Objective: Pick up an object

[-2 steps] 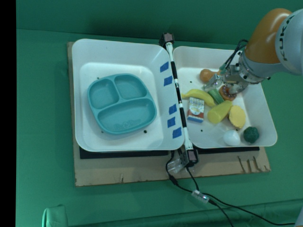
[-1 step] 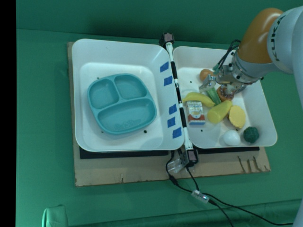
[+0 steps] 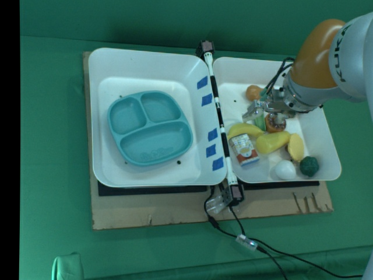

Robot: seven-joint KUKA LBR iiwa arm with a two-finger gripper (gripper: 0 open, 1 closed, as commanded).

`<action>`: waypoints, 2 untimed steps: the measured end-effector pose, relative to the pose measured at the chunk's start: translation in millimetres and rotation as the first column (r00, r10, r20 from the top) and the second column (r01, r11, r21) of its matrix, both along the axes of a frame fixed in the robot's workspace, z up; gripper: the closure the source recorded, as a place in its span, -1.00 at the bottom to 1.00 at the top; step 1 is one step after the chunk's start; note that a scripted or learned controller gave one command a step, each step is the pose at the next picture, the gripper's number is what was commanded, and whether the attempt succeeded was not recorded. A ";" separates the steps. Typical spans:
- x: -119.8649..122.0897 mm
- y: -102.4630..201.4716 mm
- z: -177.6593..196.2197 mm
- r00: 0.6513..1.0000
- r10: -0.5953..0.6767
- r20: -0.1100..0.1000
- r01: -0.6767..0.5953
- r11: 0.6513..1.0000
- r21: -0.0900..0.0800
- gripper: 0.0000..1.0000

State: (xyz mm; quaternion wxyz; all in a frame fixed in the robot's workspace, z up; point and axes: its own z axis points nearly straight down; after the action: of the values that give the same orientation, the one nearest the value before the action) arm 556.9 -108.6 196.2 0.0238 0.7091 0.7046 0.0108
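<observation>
Hovering low over the right bin (image 3: 330,156), the gripper (image 3: 263,111) was observed among the toy foods; whether the jaws were parted or clenched could not be told. An orange ball (image 3: 253,92) lay just beside it, a yellow pear-shaped piece (image 3: 273,142) and small carton (image 3: 244,149) nearby. A vertical descent centred on one isolated item was judged advisable, neighbours being avoided.

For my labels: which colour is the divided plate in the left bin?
Teal blue, seen best in the camera view.
</observation>
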 end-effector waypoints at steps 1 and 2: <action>-46.8 -6.3 0.0 1.000 0.001 0.008 -0.001 1.000 0.000 -1.00; -68.3 -36.2 0.3 1.000 0.004 0.008 -0.004 1.000 0.001 -1.00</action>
State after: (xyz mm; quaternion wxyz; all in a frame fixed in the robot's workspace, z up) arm 488.6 -144.9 196.5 0.0263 0.7077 0.7059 0.0140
